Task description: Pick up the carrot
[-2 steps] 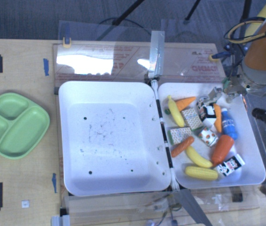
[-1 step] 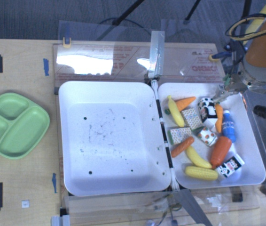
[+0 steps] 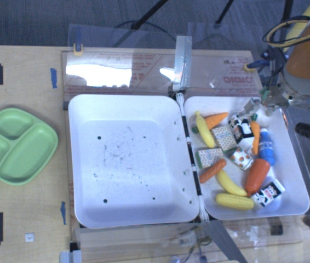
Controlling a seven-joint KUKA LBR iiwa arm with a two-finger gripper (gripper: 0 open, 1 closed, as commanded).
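Gripper point(image 3: 255, 107) is hanging over the top right part of the right bin point(image 3: 300, 196), just above the toy pile; finger opening can't be made out from this angle, and nothing is visibly sitting between the fingers. Arm point(image 3: 303, 64) is reaching in past the bin's right rim.

Carrot point(image 3: 257, 174) is lying inside the right bin, lower right, tilted, well below the gripper. It's touching a blue bottle point(image 3: 265, 151) on its upper end and a black-and-white carton point(image 3: 268, 193) at its lower end. A smaller orange carrot-like piece point(image 3: 212, 170) is lying near the bin's left wall, another point(image 3: 216, 119) near its top. A banana point(image 3: 204, 130) is lying upper left in the bin, a second one point(image 3: 230, 183) lower middle, with corn point(image 3: 234, 201) just below that.

Left bin point(image 3: 89, 114) is sitting directly left of the right bin, rims touching. Green plate point(image 3: 16, 146) is resting on the bench well left of both.
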